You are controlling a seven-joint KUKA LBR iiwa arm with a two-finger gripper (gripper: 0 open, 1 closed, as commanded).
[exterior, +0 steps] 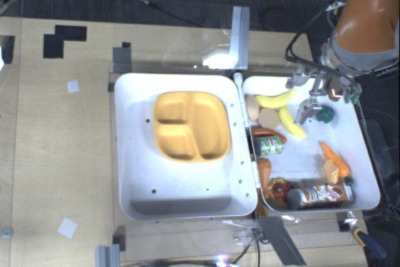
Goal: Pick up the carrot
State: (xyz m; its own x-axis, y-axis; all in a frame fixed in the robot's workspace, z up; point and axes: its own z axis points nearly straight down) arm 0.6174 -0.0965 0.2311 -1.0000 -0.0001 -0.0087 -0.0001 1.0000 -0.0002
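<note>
The carrot (335,159) is a short orange root lying at a slant near the right wall of the right bin (369,162), with its thin end pointing up and left. My gripper (310,107) hangs over the upper part of that bin, beside two bananas (282,108) and a small green object (324,114). It is well above and to the left of the carrot and apart from it. Nothing shows in its grasp.
A yellowish chunk (330,172) touches the carrot's lower side. A red-labelled bottle (320,195) lies along the front wall of the bin. A green can (270,146) and a brown sausage (264,170) sit at its left. The left bin (134,153) holds a yellow divided plate (190,125).
</note>
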